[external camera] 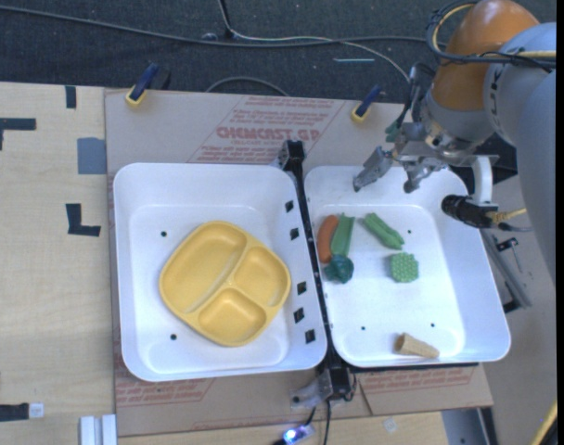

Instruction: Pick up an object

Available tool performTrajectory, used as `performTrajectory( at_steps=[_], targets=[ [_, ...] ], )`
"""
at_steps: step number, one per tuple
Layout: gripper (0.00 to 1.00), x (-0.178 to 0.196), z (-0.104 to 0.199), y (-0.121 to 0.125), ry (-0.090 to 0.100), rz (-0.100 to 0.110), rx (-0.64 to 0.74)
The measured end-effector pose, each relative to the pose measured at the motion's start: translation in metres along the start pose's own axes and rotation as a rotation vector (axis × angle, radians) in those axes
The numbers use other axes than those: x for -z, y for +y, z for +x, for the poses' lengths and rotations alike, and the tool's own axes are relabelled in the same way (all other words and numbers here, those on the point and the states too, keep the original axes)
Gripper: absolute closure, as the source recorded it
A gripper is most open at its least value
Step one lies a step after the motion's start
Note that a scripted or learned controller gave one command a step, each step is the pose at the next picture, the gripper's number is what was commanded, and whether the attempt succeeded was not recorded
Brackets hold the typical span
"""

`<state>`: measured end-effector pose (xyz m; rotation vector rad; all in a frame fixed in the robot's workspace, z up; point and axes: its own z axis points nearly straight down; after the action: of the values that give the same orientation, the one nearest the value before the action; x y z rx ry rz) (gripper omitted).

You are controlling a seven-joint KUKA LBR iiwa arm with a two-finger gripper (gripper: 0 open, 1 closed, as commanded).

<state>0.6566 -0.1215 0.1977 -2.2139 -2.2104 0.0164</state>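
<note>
- While the grey arm with its orange band reaches in from the right, its gripper hangs over the far rim of the right bin, fingers spread wide with nothing between them.
- The right bin holds the small objects: an orange carrot-like piece lying against a long green piece, a dark teal round piece just below them, a green pod tilted nearer the middle, a green knobbly lump beside it, and a tan wedge well apart near the front rim.
- The left bin holds a yellow divided plate, lying tilted across its floor.
- Both bins sit side by side on a brown cardboard sheet with red print, pinned at its far edge by two yellow-and-blue clamps.
- The cardboard rests on a pale wooden bench marked with dark tape pieces.
- Beyond the bench lies dark grey carpet, crossed by thin cables.
</note>
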Motion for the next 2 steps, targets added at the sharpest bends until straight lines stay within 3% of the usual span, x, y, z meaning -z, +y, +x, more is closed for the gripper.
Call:
performTrajectory(
  at_steps=[1, 2],
  targets=[
    [0.00, 0.010, 0.000, 0.003, -0.002, -0.015, 0.003],
    [0.00, -0.040, 0.008, 0.010, -0.003, -0.012, 0.004]
  ],
)
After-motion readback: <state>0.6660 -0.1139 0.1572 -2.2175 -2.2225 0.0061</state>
